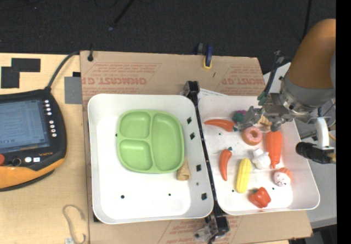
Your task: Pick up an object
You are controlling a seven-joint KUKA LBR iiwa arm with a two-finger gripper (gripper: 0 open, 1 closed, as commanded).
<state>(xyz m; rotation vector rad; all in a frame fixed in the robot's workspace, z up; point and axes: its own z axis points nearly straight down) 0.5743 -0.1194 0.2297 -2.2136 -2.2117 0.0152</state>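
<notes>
In the right bin, gripper low above pink doughnut, finger spread not discernible, carrot, corn cob, two chillies, left bin with green divided plate, cardboard print unreadable.

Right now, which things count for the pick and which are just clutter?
Job:
gripper
donut
carrot
chili
small chili
corn
red pepper
right bin

Clutter:
green plate
left bin
pendant
clamp
</notes>
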